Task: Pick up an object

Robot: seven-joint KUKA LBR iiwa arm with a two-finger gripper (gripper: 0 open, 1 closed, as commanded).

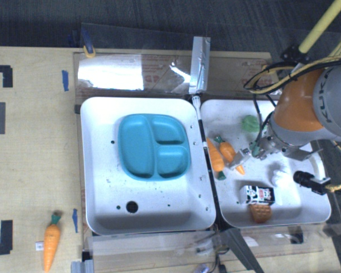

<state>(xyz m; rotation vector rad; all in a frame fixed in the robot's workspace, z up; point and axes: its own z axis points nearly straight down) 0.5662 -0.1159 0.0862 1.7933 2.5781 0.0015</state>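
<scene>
carrots (219, 155) lie just left of the low-reaching gripper (251, 151)

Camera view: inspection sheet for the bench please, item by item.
Surface: wooden bench bearing left white bin and right white bin.
Job's things: right bin holds two orange toy carrots, a green lump, a black-and-white carton, a brown round item, a white piece.
Clutter: blue divided plastic tray in left bin; orange toy carrot on the bench.
Grippers: gripper low over right bin, beside the carrots; grasp unclear.
Cables: yellow and black cables looped above the arm.
Surroundings: dark floor.
</scene>
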